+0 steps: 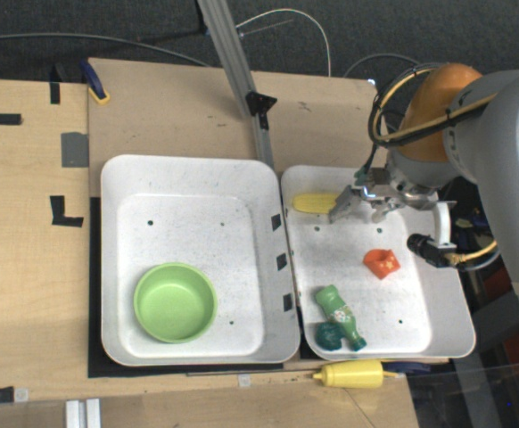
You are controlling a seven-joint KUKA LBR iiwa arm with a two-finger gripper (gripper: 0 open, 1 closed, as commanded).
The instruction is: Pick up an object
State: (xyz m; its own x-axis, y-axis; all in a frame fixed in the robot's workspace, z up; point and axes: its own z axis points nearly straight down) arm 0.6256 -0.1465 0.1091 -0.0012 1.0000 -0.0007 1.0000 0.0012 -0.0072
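Glossy green plastic bowl [176,302], speckled matt white bins [192,169], bare wooden bench [170,105].

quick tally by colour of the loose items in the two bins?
Green: 2, the bowl in the left bin and the bottle in the right bin
Yellow: 1, the flat piece by the gripper
Orange-red: 1, the block
Total: 4

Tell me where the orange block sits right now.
The orange block lies in the right bin, toward its right side, below the gripper and up-right of the green bottle.
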